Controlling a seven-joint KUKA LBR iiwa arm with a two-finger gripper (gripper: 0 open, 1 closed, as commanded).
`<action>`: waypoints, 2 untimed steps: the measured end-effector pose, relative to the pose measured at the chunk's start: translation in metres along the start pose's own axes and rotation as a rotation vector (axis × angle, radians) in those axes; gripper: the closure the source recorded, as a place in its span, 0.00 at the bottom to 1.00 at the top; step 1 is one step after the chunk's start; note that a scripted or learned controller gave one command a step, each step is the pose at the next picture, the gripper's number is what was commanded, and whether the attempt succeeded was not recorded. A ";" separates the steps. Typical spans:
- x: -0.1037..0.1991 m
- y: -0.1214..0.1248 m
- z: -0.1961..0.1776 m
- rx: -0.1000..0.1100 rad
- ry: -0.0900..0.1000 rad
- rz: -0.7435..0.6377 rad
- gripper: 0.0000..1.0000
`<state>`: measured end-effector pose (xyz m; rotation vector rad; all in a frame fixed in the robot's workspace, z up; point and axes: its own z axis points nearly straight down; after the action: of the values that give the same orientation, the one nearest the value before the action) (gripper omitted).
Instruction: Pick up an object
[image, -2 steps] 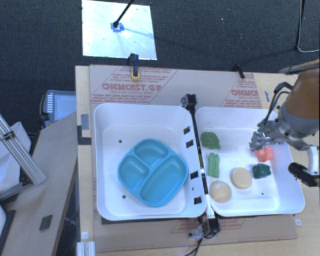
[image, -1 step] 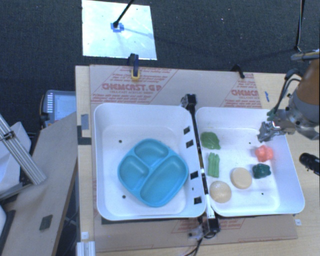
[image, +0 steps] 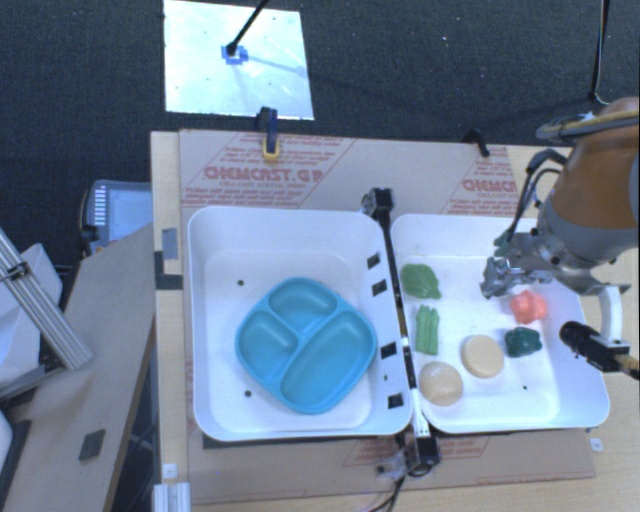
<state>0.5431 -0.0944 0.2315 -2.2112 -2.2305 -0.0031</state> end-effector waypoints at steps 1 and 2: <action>0.062 0.000 0.003 -0.001 0.001 -0.002 1.00; 0.110 -0.016 0.009 0.001 0.000 0.000 1.00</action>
<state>0.5263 0.0153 0.2226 -2.2104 -2.2301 -0.0021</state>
